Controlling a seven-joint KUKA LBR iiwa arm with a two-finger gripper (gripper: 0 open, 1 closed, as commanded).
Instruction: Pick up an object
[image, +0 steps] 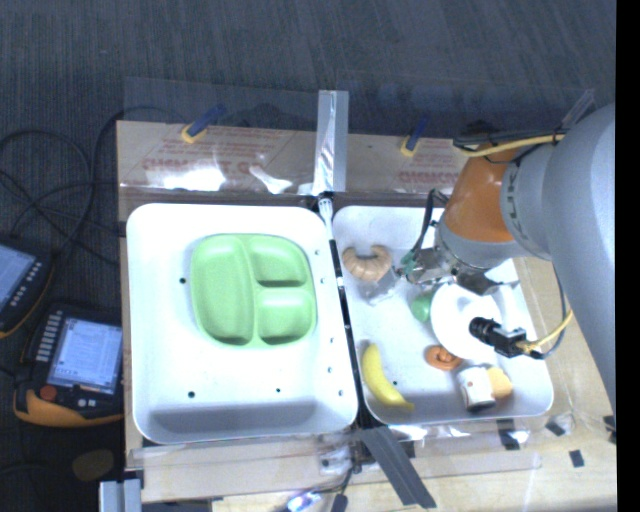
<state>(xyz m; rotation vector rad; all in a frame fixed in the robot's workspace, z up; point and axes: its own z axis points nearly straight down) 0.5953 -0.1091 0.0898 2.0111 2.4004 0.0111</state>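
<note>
Objects lie all round my pincer (418, 268), which is down inside the right bin (535, 395). I cannot tell if it is grasping anything or not, because the wrist hides it from me. Just to its left sits a tan curled thing (366, 263), maybe a pretzel toy, though it is blurry. Right below the pincer I see a bit of green (420, 305) poking out from under the arm's white disc. Further down lie a yellow banana (381, 377), a small orange piece (441, 357) and a white and yellow block (483, 386). Far to the left, the other bin (160, 390) holds a green divided tray (253, 287).
</note>
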